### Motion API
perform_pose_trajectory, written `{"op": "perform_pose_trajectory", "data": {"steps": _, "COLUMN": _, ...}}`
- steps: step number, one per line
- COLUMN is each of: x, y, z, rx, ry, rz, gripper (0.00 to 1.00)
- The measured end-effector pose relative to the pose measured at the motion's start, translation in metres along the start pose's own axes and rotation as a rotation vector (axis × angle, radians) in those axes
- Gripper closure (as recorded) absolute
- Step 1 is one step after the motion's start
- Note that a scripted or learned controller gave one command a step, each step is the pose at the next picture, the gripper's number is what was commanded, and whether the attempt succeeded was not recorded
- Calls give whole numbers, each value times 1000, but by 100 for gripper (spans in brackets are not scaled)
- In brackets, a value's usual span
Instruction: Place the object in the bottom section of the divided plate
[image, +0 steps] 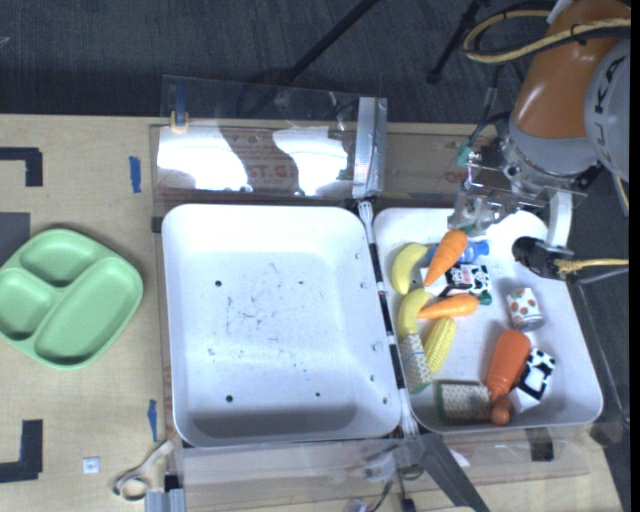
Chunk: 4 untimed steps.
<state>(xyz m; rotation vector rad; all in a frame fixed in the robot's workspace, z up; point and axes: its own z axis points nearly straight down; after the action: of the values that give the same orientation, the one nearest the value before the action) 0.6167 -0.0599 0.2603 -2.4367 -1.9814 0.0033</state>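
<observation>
Arm Hangs Over the Toy Bin, Green Plate Waits Off to the Side

Wooden bench spread out below us, and we take the left bin (270, 320) as our landmark: a shallow white tray, faintly scuffed on its floor. Well to its left, out on the bare wood, sits the divided plate (68, 297), pale green, with two small sections toward the far side and one long section nearest us. Touching the landmark's right wall is the right bin (585, 390), and that is where the crowd is.

Just right of the shared wall we see two bananas (408, 268), one behind the other, and an ear of corn (438, 343) beside the nearer one. A carrot (446, 257) leans across the far banana, tilted, and a second carrot (447, 308) lies almost flat nearer us. Farther right there is a small white die (524, 306) with red spots, then an orange bottle-shaped toy (506, 363) lying at a slant, with a black-and-white block (538, 374) touching it. At the near edge of that bin rests a speckled tin (462, 400) on its side.

Over the far end of the right bin, well right of our landmark, the gripper (477, 213) hangs just behind the tilted carrot's tip. We cannot tell how its end stands from this angle. Above it, the grey wrist and orange band (560, 95).
</observation>
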Motion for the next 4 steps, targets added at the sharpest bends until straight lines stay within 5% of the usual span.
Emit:
{"op": "perform_pose_trajectory", "data": {"steps": 1, "x": 74, "y": -61, "z": 10, "rx": 0, "ry": 1, "rz": -50, "gripper": 100}}
{"op": "perform_pose_trajectory", "data": {"steps": 2, "x": 128, "y": -157, "z": 42, "rx": 2, "ry": 1, "rz": -329, "gripper": 100}}
{"op": "perform_pose_trajectory", "data": {"steps": 3, "x": 231, "y": -135, "z": -48, "rx": -5, "ry": 1, "rz": -597, "gripper": 100}}
{"op": "perform_pose_trajectory", "data": {"steps": 4, "x": 231, "y": -135, "z": -48, "rx": -5, "ry": 1, "rz": -597, "gripper": 0}}
